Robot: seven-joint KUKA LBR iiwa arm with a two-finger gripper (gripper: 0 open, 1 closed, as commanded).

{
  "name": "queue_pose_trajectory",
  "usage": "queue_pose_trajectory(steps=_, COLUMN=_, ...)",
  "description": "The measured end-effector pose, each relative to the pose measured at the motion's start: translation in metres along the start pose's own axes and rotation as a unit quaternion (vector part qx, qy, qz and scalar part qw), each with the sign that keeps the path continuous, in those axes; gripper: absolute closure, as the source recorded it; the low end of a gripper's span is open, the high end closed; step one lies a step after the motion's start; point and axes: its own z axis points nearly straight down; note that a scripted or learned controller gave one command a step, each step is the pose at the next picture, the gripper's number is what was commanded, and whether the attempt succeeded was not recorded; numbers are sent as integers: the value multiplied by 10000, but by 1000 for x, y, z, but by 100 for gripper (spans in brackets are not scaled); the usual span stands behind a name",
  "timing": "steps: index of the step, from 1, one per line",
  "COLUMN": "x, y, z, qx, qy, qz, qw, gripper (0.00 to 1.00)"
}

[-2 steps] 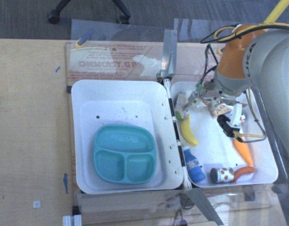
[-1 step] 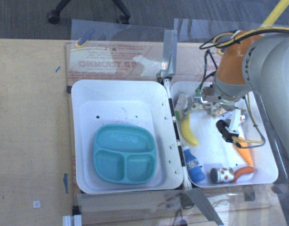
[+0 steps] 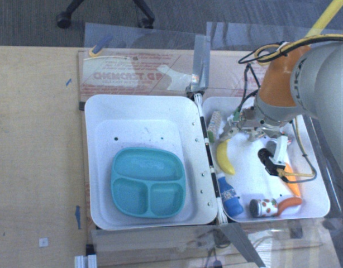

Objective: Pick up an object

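— Where are you?

— My gripper [image 3: 255, 132] hangs over the right bin [image 3: 319, 205], near its far end. Whether it is open, I cannot tell; I see nothing held in it.

— And the objects?

— A banana [image 3: 224, 158] lies just left of me by the bin's left wall. A teal divided plate [image 3: 148, 182] sits in the left bin [image 3: 104, 116].

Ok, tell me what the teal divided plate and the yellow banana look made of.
Teal divided plate: probably moulded plastic, matte to satin; uniform colour, rounded compartment ridges, soft sheen. Yellow banana: likely a plastic toy, smooth; even unblemished yellow, though a real fruit can't be ruled out.
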Motion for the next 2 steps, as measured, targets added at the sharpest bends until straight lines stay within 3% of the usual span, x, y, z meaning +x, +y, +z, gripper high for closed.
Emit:
queue_pose_trajectory(steps=1, x=0, y=8, z=0, qx=-5, qy=-1, qz=9, qw=10000, gripper=0)
queue_pose_trajectory(steps=2, x=-1, y=33, z=1, qx=153, qy=14, qz=43, qw=9999, gripper=0)
